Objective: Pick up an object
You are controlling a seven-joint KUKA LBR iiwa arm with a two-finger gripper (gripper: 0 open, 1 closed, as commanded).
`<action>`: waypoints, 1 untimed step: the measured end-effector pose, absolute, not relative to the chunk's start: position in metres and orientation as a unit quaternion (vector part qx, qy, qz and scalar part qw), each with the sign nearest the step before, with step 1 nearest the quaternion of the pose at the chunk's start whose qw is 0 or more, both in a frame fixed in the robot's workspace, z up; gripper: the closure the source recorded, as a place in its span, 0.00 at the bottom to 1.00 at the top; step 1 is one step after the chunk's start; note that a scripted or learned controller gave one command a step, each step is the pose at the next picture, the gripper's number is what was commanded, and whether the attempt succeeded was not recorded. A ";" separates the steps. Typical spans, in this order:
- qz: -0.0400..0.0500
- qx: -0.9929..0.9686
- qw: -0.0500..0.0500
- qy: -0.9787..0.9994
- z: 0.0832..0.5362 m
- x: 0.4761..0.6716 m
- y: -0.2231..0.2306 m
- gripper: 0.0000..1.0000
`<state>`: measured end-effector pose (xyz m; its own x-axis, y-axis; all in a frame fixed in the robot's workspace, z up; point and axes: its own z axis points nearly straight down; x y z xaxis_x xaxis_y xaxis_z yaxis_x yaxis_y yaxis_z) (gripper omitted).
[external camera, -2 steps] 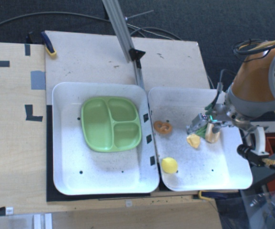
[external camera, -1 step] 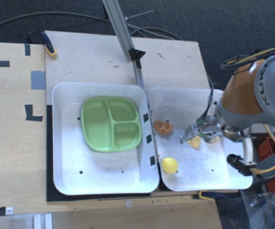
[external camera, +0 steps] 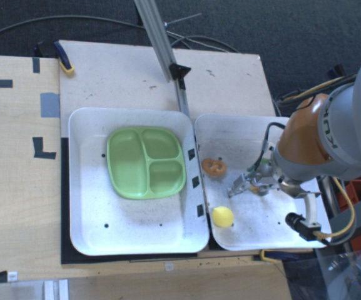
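In the right bin (external camera: 255,133) lie two small objects. An orange, ring-like piece (external camera: 214,167) rests near the bin's left wall. A yellow, lemon-like ball (external camera: 223,217) sits lower, near the front left corner. My gripper (external camera: 245,189) hangs low over the middle of this bin, to the right of the orange piece and up and to the right of the yellow ball. Its fingers (external camera: 233,192) stand apart, open, with nothing between them. It touches neither object.
The left bin (external camera: 83,167) holds a green divided plate (external camera: 146,162). A metal pole (external camera: 158,33) slants in from the top toward the wall between the bins. The grey and orange arm (external camera: 315,136) covers the right bin's right side, with cables at its front right corner.
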<state>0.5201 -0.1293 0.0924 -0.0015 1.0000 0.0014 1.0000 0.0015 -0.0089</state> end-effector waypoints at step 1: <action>0.001 -0.706 0.002 -0.708 0.105 0.521 -0.129 1.00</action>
